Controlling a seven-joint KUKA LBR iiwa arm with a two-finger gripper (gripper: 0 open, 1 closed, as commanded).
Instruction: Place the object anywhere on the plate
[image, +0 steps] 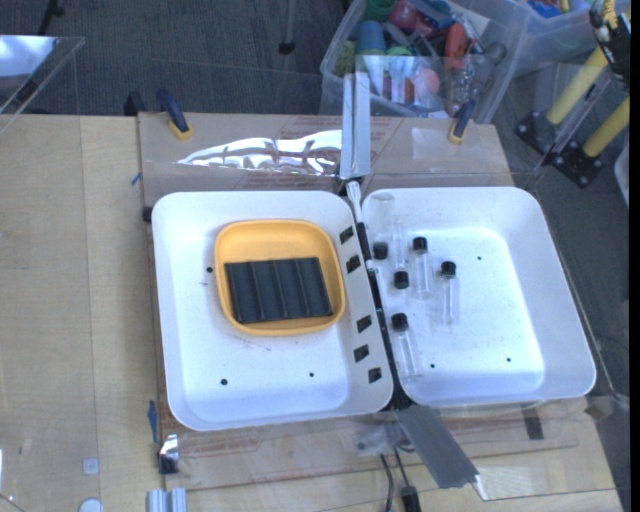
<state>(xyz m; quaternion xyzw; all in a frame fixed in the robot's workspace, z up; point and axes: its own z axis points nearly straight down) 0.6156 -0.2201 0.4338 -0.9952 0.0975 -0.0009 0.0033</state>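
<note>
Two shallow white bins sit side by side on the wooden bench (70, 300). In the left bin (180, 330) lies a yellow plate (232, 242) with rounded corners, set a little toward the far half of the bin. A dark grey ribbed block (278, 288), rectangular with lengthwise grooves, lies flat on the plate, covering most of its middle and near part and slightly turned against the plate's edges. In the right bin (555, 330) lie several small clear vials with black caps (447, 268), loosely clustered in the bin's left half, near the wall shared with the other bin; some lie on their sides, and their clear bodies are hard to make out against the white floor. A row of small black tabs (353, 264) runs along the seam between the two bins. Beyond the bins stands a clear plastic tub (430, 50) of coloured odds and ends. How the claw stands cannot be told.
</note>
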